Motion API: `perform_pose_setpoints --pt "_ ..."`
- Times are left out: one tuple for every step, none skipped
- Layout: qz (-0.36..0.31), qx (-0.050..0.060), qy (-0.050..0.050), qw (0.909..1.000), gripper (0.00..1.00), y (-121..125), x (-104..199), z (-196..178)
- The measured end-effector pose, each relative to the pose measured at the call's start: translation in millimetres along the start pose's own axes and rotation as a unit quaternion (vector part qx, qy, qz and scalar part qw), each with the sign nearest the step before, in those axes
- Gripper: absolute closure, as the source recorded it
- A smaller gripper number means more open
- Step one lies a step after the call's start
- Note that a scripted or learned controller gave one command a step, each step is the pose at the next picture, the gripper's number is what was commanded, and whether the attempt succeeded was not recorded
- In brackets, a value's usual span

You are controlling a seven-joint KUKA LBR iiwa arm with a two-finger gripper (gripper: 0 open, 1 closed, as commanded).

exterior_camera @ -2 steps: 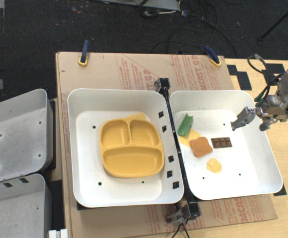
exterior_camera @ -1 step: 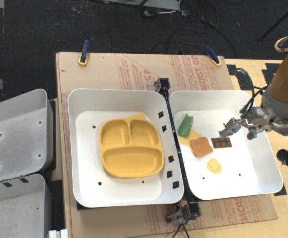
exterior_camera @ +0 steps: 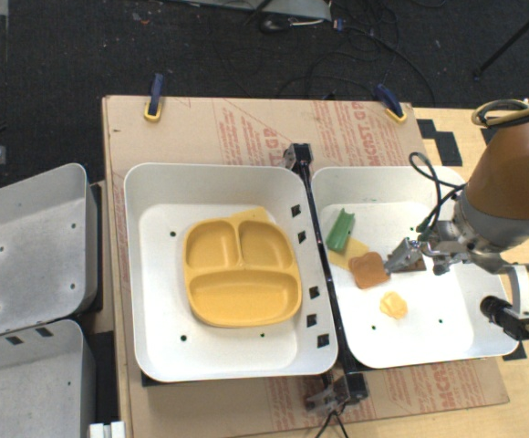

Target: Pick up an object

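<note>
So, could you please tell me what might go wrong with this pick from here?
1. The gripper sits low beside the brown piece, which lies against a pale yellow piece and near the green block; a grasp might nudge or catch a neighbour.
2. The small yellow lump lies close below and could be knocked aside.

The left bin (exterior_camera: pixel 146 245) is mostly taken up by a yellow tray (exterior_camera: pixel 243 274) at its middle, leaving bare floor only in a band round the tray, widest along the front and left. In the right bin (exterior_camera: pixel 447 336) a green piece (exterior_camera: pixel 340 230), a brown piece (exterior_camera: pixel 368 269) and a small yellow piece (exterior_camera: pixel 393 305) crowd the left half near the divider (exterior_camera: pixel 319 254), and the gripper (exterior_camera: pixel 407 258) sits just beside the brown piece. The bin's front and right floor lie open, though the arm (exterior_camera: pixel 511 190) overhangs the right side
</note>
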State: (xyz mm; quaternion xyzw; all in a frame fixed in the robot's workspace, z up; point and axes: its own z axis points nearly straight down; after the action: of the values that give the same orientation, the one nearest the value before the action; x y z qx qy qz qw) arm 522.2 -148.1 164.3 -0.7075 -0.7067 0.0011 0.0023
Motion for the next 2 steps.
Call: perform_pose_setpoints --pt "0.000 -0.001 0.000 1.0000 0.00 -9 -4 56" --pt "0.001 -0.002 -0.001 1.0000 1.00 -8 -4 44"
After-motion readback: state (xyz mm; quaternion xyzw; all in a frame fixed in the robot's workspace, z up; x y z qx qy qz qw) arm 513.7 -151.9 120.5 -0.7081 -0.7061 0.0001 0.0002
